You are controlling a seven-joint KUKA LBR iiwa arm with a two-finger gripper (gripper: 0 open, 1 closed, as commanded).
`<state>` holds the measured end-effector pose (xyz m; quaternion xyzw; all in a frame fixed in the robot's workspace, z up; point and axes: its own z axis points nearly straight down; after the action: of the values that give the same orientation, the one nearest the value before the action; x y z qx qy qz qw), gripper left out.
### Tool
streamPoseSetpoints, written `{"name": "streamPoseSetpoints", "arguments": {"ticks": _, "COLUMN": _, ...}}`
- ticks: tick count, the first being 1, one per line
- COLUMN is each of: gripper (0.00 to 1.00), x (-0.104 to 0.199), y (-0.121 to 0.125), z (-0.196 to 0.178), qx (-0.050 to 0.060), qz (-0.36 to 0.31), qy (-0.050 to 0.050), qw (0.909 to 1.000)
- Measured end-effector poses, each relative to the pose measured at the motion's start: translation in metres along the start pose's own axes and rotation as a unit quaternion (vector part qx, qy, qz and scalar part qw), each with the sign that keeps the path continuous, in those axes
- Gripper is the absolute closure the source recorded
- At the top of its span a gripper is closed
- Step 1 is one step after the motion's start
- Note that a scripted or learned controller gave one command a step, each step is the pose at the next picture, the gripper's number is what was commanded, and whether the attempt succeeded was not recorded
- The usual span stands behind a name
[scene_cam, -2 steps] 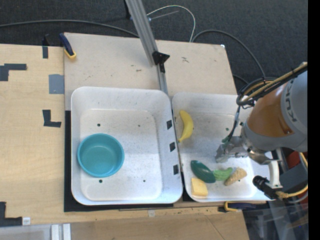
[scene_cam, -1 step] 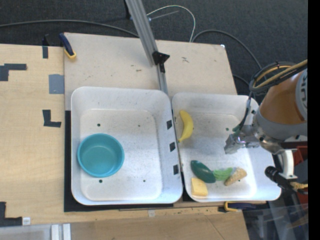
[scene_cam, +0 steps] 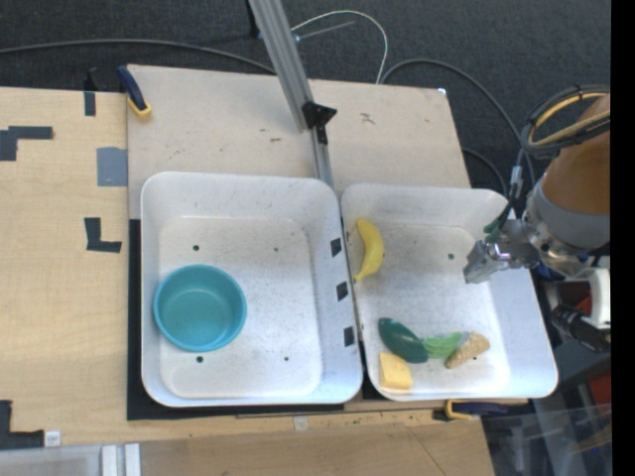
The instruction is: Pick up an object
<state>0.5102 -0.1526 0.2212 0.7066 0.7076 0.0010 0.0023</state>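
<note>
Two white bins side by side, left bin (scene_cam: pixel 159 206) with one teal bowl (scene_cam: pixel 199 307), right bin (scene_cam: pixel 526 365) with one banana (scene_cam: pixel 369 248), one green item (scene_cam: pixel 404 339), one yellow block (scene_cam: pixel 395 372), one tan piece (scene_cam: pixel 467 350), gripper (scene_cam: pixel 483 262) at right bin's right wall, finger state impossible to tell, pale wooden bench (scene_cam: pixel 60 256), dark carpet (scene_cam: pixel 446 18) with cables

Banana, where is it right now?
The banana lies in the right bin, against its left wall near the divider, above the green object and yellow block.

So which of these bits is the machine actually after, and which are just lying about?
For the job:
pincer
banana
blue bowl
dark green item
yellow block
tan piece

Just lying about:
yellow-tipped clamp
metal pole
cables
</note>
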Motion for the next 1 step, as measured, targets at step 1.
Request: {"name": "streamPoseSetpoints", "arguments": {"ticks": 1, "gripper": 1.00, "x": -0.0063, "y": -0.0029, "z": -0.0602, "qx": 0.000, "qz": 0.000, "qy": 0.000, "qw": 1.0000}}
